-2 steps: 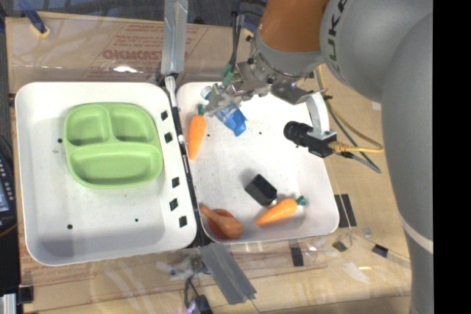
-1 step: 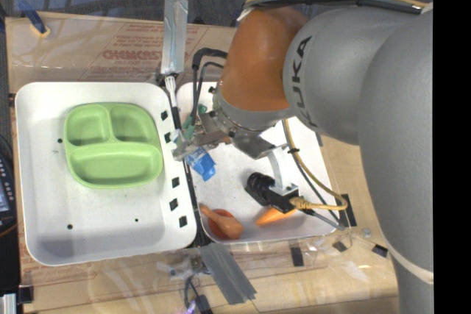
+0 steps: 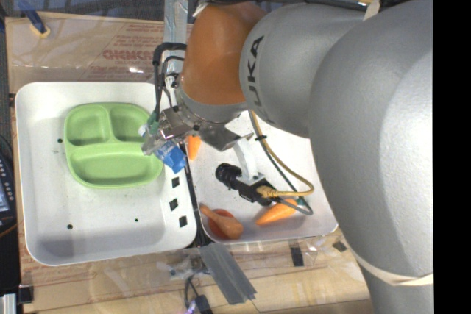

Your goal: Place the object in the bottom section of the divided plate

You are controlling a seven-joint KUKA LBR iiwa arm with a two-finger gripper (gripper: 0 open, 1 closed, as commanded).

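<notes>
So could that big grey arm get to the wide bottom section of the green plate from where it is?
Probably yes. The gripper hangs at the right rim of the green plate, and the wide bottom section lies open with nothing across it.

Robotics lab, by the look of it: big grey KUKA arm [image 3: 346,84] looming over taped-down white bins [image 3: 44,232], loose cabling [image 3: 283,173] just right of the pincer [image 3: 163,137], cardboard-covered surface [image 3: 88,40] beyond it.
</notes>
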